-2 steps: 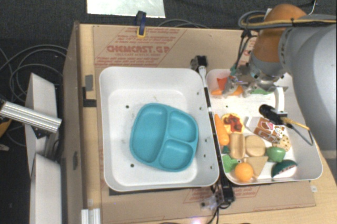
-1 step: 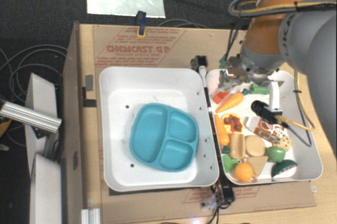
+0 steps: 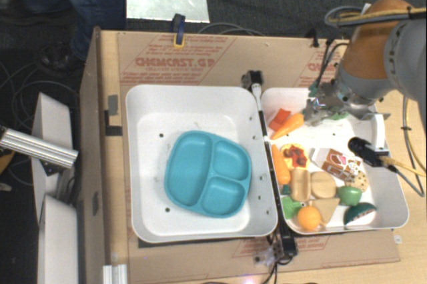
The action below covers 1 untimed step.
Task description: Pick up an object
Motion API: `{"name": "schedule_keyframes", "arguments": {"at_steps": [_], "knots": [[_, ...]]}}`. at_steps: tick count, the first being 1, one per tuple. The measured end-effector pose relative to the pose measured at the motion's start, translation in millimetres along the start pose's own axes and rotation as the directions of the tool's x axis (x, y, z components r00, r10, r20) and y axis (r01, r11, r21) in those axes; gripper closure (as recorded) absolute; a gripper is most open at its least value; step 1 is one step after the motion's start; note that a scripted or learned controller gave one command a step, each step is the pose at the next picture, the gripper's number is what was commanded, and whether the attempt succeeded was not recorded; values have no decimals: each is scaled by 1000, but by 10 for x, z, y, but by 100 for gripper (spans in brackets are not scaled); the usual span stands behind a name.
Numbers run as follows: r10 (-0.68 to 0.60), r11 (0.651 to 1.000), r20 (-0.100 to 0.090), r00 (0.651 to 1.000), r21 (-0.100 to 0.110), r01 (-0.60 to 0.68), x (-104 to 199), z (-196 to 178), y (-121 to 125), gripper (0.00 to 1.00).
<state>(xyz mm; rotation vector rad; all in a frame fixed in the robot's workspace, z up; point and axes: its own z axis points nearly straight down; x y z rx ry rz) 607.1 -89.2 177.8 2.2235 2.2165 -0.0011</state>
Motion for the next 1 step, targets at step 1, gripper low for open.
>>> {"name": "schedule_keyframes", "arguments": {"at_steps": [1], "knots": [[-6, 1000, -1, 1000, -1, 6, 38, -2, 7, 0]]}}
